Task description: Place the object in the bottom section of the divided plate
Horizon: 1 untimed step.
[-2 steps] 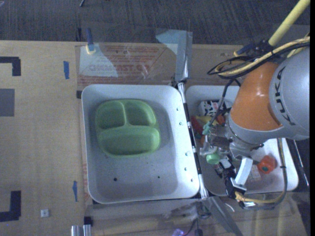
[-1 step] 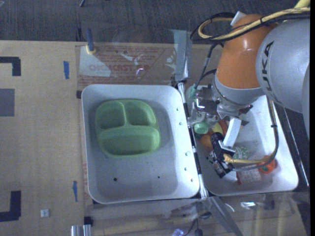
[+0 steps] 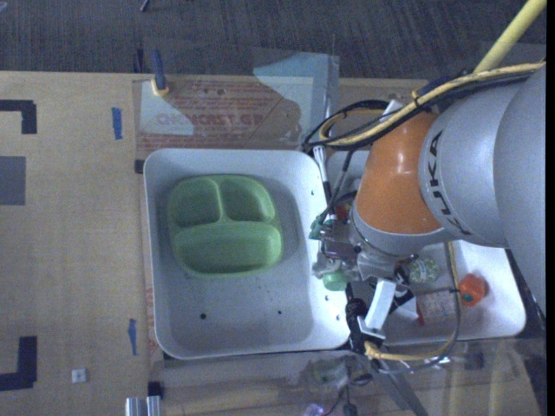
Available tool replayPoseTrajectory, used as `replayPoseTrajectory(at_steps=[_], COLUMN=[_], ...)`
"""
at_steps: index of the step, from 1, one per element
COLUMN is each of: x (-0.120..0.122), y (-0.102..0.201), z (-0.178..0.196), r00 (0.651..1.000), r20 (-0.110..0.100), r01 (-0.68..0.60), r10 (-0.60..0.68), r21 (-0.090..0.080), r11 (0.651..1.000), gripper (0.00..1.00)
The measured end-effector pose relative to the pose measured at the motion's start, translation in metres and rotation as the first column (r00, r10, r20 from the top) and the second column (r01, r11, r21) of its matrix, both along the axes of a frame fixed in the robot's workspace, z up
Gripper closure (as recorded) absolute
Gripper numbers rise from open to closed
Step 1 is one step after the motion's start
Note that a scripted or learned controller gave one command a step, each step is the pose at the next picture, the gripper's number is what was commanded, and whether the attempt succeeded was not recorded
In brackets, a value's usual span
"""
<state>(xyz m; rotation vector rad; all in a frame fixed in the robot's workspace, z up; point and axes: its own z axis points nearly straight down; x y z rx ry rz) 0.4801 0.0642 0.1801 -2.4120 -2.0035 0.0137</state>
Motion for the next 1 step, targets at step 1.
replayPoseTrajectory(at_steps=[1], x=[0.0101], y=[0.0302], z=[0.0661], r00=[0.999], r20=[0.004], r01=[0.045], r10=[-0.045], r21=[-0.002], r11=[0.999], gripper=[1.00])
